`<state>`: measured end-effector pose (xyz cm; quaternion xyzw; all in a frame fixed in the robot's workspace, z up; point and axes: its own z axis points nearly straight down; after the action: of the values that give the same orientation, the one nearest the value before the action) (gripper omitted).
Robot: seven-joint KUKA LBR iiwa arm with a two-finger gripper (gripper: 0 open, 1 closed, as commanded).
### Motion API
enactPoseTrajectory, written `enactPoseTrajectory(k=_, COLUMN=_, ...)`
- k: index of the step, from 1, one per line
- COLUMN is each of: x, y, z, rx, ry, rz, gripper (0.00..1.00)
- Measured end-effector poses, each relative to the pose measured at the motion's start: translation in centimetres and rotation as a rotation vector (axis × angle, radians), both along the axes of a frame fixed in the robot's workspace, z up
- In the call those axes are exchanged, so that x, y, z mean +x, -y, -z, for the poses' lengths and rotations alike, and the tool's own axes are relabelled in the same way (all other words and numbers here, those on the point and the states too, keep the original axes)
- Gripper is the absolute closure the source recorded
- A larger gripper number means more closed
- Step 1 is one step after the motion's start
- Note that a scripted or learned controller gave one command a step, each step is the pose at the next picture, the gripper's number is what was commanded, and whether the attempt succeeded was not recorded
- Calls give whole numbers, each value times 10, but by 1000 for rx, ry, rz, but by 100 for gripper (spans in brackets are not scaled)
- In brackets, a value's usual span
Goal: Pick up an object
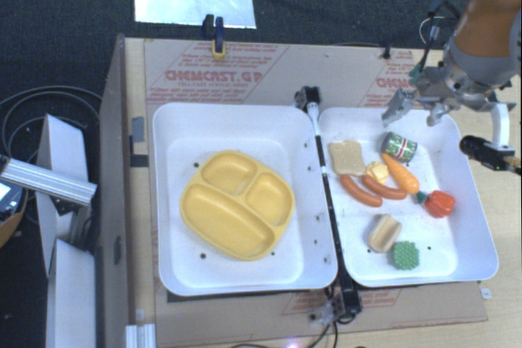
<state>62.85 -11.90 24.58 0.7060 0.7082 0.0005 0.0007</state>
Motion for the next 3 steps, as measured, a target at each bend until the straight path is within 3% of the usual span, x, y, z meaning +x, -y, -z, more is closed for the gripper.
enactPoseTrajectory(k=1, x=-18, y=12, z=58, rx=0, ry=-2, rz=2, gripper=0)
enactPoseTrajectory(k=2, x=-35, y=38, z=161, rx=0, ry=0, rz=2, gripper=0)
enactPoseTrajectory(k=3, x=-34, y=38, z=151, rx=-1, ry=2, rz=1, gripper=100)
